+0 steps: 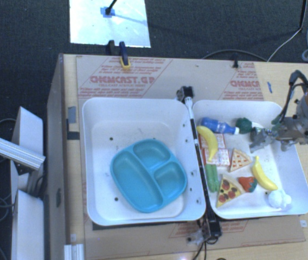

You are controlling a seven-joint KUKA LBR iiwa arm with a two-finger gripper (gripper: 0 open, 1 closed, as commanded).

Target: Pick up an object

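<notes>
— Toys fill the right bin (300, 191): a banana (208, 141) near its left wall, a blue bottle (218, 126) just above that, something dark green (244, 124) beside the bottle's cap end.

— And lower down?

— A pizza slice (239, 160) in the middle, a second pizza slice (228, 189) near the front, a small red piece (248, 183) just beside it. A green pod (212, 177) lies along the left wall. A second banana (263, 175) runs toward the front right, and a white lump (278, 199) sits in the corner past its tip.

— Where are the jaws?

— Over the right bin's far right part. The gripper (258, 138) comes in from the right, grey, with cables behind it. It hangs just above the second banana, near the first pizza slice.

— Open or closed?

— I cannot tell from where I stand; the tip is a grey blur. I see nothing between the jaws.

— The other bin (97, 145)?

— It holds a blue tray (148, 175) with three compartments, lying slightly askew. Both bins sit side by side on the tabletop (143, 77), touching along the middle.
</notes>
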